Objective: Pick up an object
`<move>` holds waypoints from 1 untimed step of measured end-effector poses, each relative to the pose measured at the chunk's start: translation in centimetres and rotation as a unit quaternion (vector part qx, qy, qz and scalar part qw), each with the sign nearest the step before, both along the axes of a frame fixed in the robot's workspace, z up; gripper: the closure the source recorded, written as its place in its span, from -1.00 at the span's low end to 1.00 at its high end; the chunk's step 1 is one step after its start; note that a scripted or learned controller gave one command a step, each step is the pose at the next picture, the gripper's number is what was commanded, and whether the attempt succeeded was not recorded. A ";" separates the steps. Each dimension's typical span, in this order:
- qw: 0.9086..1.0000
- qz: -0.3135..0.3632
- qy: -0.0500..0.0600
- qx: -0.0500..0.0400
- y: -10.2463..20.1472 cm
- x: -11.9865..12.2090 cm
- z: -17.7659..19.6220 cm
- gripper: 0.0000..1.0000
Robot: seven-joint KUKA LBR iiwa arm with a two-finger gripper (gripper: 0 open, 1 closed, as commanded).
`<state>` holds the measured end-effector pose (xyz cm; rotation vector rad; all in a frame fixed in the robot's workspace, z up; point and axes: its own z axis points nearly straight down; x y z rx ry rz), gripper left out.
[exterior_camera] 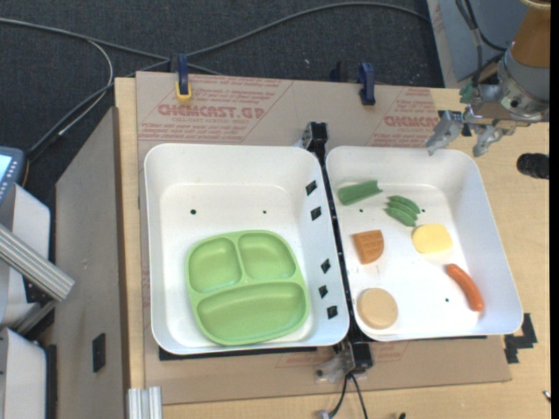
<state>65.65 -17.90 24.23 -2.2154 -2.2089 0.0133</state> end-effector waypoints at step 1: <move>1.000 0.002 -0.007 -0.002 0.1 0.2 1.0 -1.00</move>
